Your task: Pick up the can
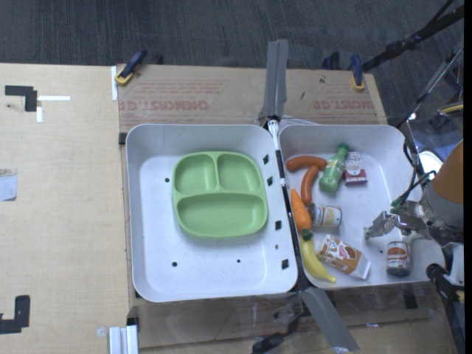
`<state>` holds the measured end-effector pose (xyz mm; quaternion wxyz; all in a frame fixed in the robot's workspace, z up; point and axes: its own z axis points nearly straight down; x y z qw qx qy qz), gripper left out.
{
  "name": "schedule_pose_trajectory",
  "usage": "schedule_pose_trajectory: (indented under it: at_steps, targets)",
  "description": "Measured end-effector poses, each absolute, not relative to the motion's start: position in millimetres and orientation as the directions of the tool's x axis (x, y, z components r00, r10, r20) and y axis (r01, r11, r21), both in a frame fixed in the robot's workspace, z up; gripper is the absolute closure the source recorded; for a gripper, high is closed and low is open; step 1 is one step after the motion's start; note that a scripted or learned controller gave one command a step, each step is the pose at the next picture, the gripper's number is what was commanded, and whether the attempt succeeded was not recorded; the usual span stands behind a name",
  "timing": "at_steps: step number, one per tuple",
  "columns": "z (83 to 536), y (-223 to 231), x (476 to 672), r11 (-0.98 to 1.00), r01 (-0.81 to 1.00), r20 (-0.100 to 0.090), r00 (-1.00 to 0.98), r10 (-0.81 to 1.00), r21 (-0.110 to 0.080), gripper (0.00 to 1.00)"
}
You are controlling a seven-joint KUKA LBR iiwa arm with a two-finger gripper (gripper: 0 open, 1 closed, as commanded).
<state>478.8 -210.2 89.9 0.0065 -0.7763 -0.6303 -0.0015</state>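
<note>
Camera view: two shallow white plastic bins. Left bin (147, 220): one green three-compartment plate (220, 194). Right bin (383, 142): two orange sausages (306, 162), one carrot (300, 211), one yellow banana (316, 264), one green bottle (333, 169), one small glass jar (326, 216), one flat carton (344, 257), one small red-white box (355, 169), one red-labelled metal can (398, 258) near front-right corner. Metal two-finger gripper (383, 225) just beside can, upper-left; spread can't be made out, nothing visibly held.
</note>
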Motion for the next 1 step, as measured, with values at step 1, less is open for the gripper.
schedule_pose_trajectory:
  at_steps: [1]
  targets:
    - [88.6, -165.3, 477.2, -0.279, 0.960, 0.001, 0.279, 0.960, -0.006, 0.00]
